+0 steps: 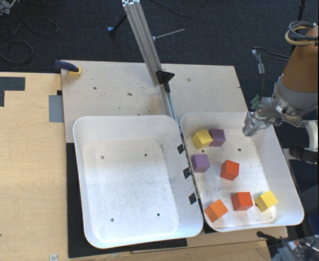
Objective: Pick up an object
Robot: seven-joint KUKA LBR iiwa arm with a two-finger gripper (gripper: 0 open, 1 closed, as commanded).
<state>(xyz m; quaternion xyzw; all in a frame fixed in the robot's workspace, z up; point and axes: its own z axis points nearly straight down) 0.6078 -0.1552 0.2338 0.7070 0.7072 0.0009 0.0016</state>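
The right bin (281, 162) holds several small blocks: a yellow one (202, 138) touching a purple one (217, 137) at the back, another purple block (200, 162), a red-orange block (230, 170) in the middle, an orange block (217, 210), a red block (242, 201) and a yellow block (266, 201) near the front. My gripper (251, 126) hangs over the bin's back right corner, to the right of the purple block and apart from every block. Nothing shows in it.
The left bin (80, 145) lies beside the right one, with black clips (187, 172) along the shared wall. A slanted aluminium post (145, 42) rises behind the bins. A blue-and-yellow tool (68, 67) lies at the bench's back left corner.
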